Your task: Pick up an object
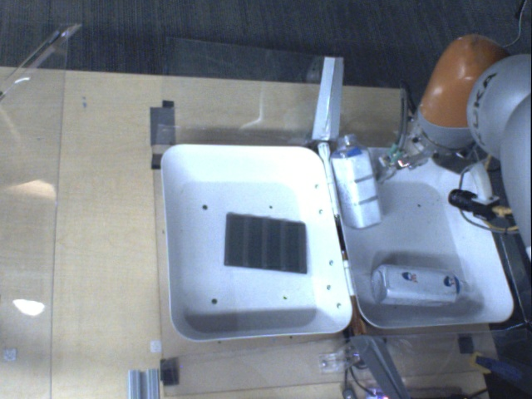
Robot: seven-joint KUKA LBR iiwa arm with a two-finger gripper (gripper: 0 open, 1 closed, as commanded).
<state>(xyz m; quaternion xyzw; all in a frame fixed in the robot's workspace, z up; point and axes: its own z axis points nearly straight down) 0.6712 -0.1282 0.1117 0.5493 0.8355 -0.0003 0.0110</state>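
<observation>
Arm (pixel 478 98) hangs over right bin's (pixel 499 302) far corner, gripper (pixel 397 158) near the silver can (pixel 356 185) propped on the bins' shared wall, likely the target, pincer state can't tell; second can (pixel 416 283) lies flat near front wall, left bin (pixel 187 223) holds a dark ribbed pad (pixel 265 243)

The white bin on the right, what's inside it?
Two silvery cans lie inside the right white bin: one silver can at its left wall, another silver can with a blue end near the front. The grey arm covers the far right corner.
</observation>
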